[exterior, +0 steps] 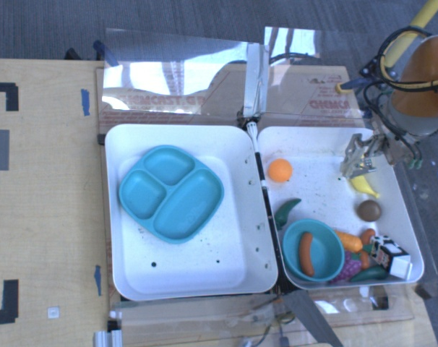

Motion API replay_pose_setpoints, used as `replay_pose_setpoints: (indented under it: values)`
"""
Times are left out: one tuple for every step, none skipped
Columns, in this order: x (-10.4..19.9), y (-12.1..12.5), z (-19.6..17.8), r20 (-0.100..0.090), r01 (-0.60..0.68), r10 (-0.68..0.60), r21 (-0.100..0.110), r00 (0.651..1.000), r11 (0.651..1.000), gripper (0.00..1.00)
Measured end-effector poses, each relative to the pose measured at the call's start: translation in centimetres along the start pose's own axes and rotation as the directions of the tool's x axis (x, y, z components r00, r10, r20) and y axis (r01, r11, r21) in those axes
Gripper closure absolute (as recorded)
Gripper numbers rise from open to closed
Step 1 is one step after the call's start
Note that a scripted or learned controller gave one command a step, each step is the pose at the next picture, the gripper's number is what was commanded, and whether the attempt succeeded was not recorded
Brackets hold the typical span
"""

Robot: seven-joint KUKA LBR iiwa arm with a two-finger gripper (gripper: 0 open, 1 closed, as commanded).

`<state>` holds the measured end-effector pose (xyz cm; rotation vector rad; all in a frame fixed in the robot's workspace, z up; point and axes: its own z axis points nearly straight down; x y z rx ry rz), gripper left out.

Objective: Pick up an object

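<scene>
The banana (364, 186) lies in the upper right part of the right bin (316, 166), small and yellow, close to the bin's right wall, and it looks the likeliest target since the gripper (360, 159) sits just above it in the frame. The metal fingers (353, 163) point down and left at a slant; whether they are wide or narrow I cannot tell from this angle, and nothing shows between them. The main risk is a miss: the banana is low and curved, so fingers closing a little high may slide off it or push it against the wall. Just below it in the frame is a brown ball (368, 210), near enough to be knocked if the descent drifts. The orange (280, 170), left of centre in the same bin, is round and could roll if the bin is jolted. The lower right corner is crowded: a blue bowl (314, 248) holding a sausage (306, 254), a carrot (348, 240), grapes (351, 268) and a black and white box (389, 254), where a grasp could catch two things. The left bin (132, 266) holds a blue tray (171, 193), well apart from all this.
</scene>
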<state>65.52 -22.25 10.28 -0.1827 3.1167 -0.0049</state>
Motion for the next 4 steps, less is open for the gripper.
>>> replay_pose_setpoints:
  values:
    - [0.3, 0.1, 1.5, -0.008, 0.439, -0.439, -0.008, 0.898, 0.898, 1.0]
    - [7.2, 0.9, 1.2, -0.01, 0.133, -0.133, -0.003, 0.991, 0.991, 1.0]
    - [3.1, 0.4, 1.4, -0.007, -0.113, 0.113, 0.0, 0.994, 0.994, 1.0]
    - [3.2, 0.4, 1.5, -0.01, -0.114, 0.114, -0.001, 0.993, 0.994, 0.0]
